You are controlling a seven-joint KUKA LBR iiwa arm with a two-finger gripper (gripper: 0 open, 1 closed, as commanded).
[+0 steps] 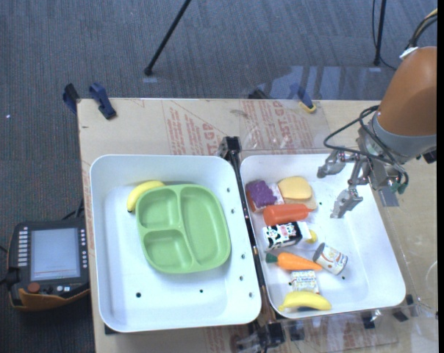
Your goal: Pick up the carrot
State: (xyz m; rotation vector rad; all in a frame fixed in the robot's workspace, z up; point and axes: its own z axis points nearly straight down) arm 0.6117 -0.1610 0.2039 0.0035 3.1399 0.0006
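The carrot [297, 261], orange with a small green tip on its left, lies flat in the right bin [380, 259], near the middle of its front half. It rests between a cow-patterned carton [282, 234] behind it and a small packet [304, 278] in front. My gripper [338, 188] hovers over the back right part of the same bin, well behind and to the right of the carrot. Its two fingers stand apart and open, with nothing between them.
The right bin also holds a purple grape bunch [260, 193], a bread slice [295, 190], a red-orange sausage [286, 213], a small can [331, 259] and a banana [305, 301]. The left bin [112, 271] bears a green divided plate [184, 226] and another banana [145, 192].
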